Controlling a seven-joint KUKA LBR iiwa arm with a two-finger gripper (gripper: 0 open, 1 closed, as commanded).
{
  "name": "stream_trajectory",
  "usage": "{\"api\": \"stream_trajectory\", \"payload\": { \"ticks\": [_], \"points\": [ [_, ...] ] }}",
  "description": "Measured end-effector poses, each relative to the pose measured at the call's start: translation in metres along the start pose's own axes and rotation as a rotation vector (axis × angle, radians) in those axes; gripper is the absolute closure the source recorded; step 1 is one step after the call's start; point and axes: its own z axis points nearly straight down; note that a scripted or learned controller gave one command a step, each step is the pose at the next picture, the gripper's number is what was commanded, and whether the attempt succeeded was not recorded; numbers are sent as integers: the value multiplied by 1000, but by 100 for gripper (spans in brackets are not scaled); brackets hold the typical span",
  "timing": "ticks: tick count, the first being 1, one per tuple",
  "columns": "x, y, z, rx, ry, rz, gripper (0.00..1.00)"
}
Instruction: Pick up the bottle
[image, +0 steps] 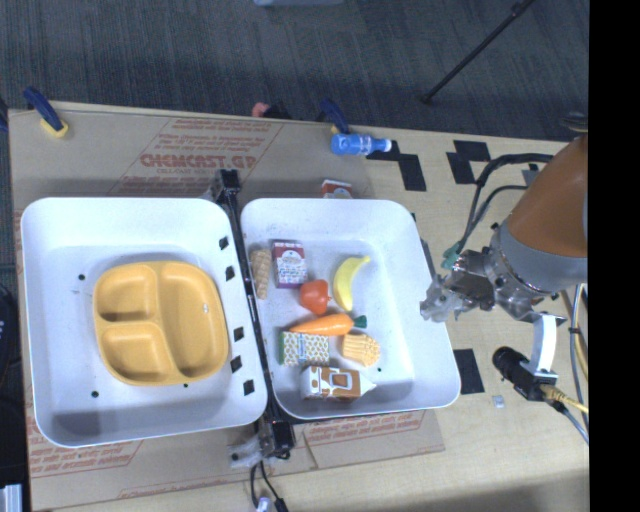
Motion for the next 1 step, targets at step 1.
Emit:
{"api": "stream_trajectory", "payload": {
  "ticks": [1],
  "points": [
    [4,-1,2,-1,-1,129,100]
  ]
}}
